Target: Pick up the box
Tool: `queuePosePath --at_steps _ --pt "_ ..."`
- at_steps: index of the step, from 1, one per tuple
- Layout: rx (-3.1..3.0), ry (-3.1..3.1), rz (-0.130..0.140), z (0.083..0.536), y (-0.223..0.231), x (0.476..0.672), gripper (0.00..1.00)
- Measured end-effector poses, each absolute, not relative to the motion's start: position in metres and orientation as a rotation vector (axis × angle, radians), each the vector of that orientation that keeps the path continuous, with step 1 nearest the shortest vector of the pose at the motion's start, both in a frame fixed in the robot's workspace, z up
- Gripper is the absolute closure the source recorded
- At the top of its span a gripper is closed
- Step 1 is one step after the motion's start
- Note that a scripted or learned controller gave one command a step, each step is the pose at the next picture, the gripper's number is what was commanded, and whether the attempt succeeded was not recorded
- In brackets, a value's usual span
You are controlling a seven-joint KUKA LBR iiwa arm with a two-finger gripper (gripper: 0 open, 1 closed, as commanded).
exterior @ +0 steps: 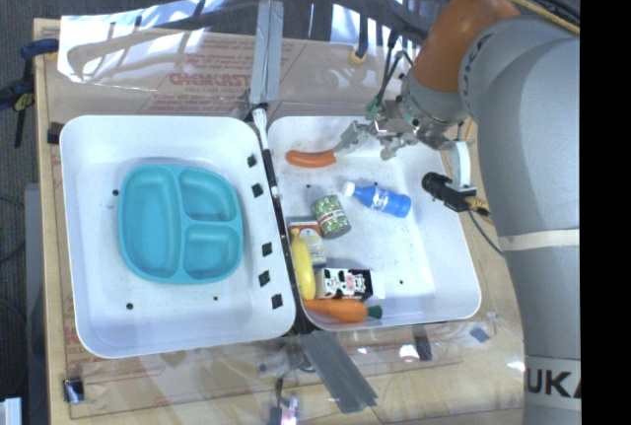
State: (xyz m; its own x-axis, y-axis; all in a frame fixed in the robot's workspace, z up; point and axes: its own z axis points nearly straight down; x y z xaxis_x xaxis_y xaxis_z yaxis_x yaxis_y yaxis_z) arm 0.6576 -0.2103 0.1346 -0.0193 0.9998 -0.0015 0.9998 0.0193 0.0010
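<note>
The box [345, 283] is a small black-and-white carton with a cow pattern. It lies flat near the front of the right bin [444, 255], between a yellow banana [304, 270] and a carrot [340, 312]. My gripper [369, 141] hovers over the back of that bin, far behind the box. Its fingers [349, 134] are spread open with nothing between them. A sausage [311, 157] lies just left of the fingertips.
A blue bottle [381, 200] and a green can [331, 216] lie mid-bin, between gripper and box. A small carton [308, 236] stands by the divider. The left bin [89, 246] holds a teal compartment plate [182, 221].
</note>
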Motion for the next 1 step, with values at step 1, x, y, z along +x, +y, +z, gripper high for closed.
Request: queuePosePath --at_steps 1 --pt "2.29 2.155 -0.004 0.0893 -0.143 0.6568 0.0"
